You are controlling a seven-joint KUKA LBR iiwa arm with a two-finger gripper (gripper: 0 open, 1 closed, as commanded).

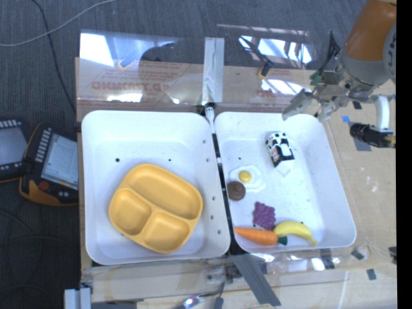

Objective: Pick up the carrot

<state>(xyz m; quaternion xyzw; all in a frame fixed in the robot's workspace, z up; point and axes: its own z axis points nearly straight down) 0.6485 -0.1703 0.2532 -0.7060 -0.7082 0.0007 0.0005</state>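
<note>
Carrot (pixel 256 235) lies lengthwise along the right bin's (pixel 335 172) near wall, diagonally opposite our gripper (pixel 310 105), whose fingers we see spread and empty.

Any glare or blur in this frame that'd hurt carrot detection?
Camera view: strong window glare on the clear panels behind the bins, none on the orange toy carrot, which is sharp against the right white bin; soft shadows only; the two-finger gripper is slightly blurred.

Dark grey carpet floor (pixel 161 5); black cables (pixel 45 24); pendant (pixel 48 163) left of bench.
</note>
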